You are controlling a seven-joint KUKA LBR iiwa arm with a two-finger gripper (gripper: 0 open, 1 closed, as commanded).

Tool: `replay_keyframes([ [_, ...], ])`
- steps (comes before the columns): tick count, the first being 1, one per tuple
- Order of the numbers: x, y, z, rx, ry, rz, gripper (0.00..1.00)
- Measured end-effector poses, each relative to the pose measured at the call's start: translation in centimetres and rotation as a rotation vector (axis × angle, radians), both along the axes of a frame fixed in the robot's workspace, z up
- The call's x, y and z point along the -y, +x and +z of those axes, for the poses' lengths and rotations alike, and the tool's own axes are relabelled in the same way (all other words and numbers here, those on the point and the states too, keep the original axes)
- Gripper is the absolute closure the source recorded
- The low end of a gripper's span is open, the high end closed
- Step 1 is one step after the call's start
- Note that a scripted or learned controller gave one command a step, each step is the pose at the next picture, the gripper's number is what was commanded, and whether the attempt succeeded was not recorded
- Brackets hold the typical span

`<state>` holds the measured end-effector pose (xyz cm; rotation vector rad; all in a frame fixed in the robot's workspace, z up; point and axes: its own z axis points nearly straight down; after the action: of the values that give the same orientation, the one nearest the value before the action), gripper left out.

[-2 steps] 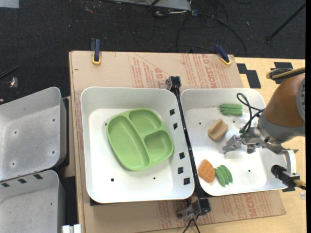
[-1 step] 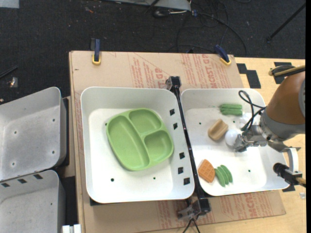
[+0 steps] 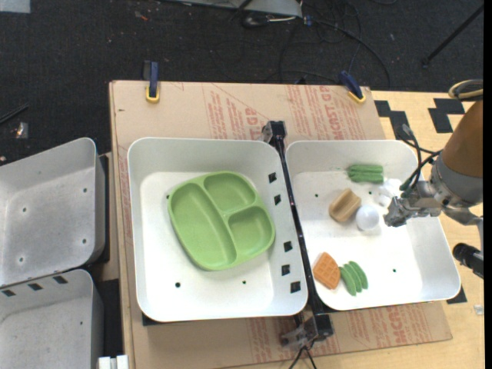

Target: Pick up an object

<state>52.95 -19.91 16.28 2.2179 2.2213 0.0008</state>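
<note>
The right bin (image 3: pixel 430 275) holds several small items: a green ridged piece (image 3: pixel 365 173) near the back, a tan bread-like piece (image 3: pixel 344 204), a white ball (image 3: pixel 368 218), an orange waffle-like piece (image 3: pixel 326 270) and a green pea pod (image 3: pixel 354 277) near the front. My gripper (image 3: pixel 395 213) hangs low at the right side of this bin, just right of the white ball and close to it. Nothing shows between its fingers.
The left bin (image 3: pixel 154 283) holds a green divided plate (image 3: pixel 221 219). A black divider (image 3: pixel 290 221) runs between the two bins. The arm (image 3: pixel 461 167) comes in over the right bin's right rim. White trays (image 3: pixel 46 206) lie off the bench at left.
</note>
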Motion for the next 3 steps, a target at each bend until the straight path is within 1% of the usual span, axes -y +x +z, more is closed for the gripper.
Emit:
replay_keyframes([
  [1,0.3,-0.4,4.2,-0.001,0.0,0.0,1.0],
  [2,-0.1,0.3,10.1,0.001,0.0,0.002,1.0],
  [3,-5.0,-1.2,9.1,-0.008,0.004,0.005,1.0],
])
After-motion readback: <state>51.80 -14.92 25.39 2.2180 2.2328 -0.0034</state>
